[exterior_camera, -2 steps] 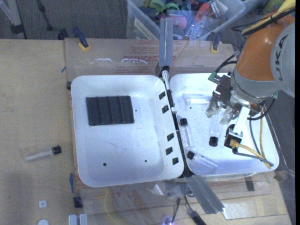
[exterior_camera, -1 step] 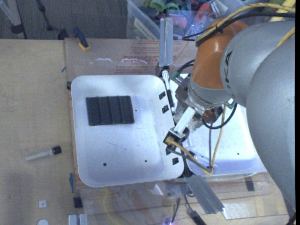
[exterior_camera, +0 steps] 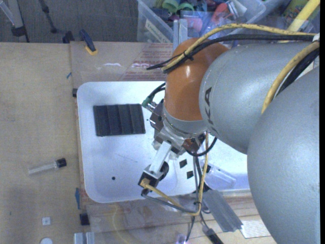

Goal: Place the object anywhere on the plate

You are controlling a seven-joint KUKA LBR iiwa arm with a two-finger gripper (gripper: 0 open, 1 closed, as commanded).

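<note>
- I am watching the grey arm (exterior_camera: 254, 100) reaching in from the right, its orange band (exterior_camera: 185, 80) hanging over the middle of the white bin (exterior_camera: 101, 93).
- The gripper (exterior_camera: 175, 145) is pointing down into the bin beneath the wrist. From this slant I cannot tell whether it is released or clenched, and I am seeing nothing held in it.
- A black ribbed slab (exterior_camera: 119, 120) is lying flat in the left, far part of the bin, just left of the wrist and apart from the gripper.
- Two small black squares (exterior_camera: 183, 162) are lying on the bin floor just beside the gripper, on its near right side.
- A tiny dark speck (exterior_camera: 113, 177) is sitting alone near the bin's near left corner.
- On the worktop (exterior_camera: 35, 111), left of the bin, a clear tube with a black cap (exterior_camera: 48, 165) is lying on its side.
- A clear tub of colourful toys (exterior_camera: 203, 4) is standing beyond the far edge.
</note>
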